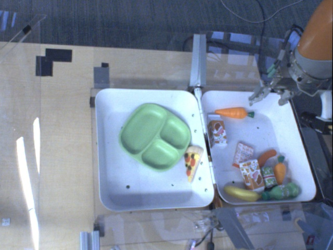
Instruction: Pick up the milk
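The milk [217, 132], a small carton lying against the right bin's [307, 163] left wall, sits below and left of the fingers [269, 94], just past the carrot [232, 112]. It looks light, stiff but crushable; grip its flat sides. The fingers hang spread, empty. Its label is blurred.
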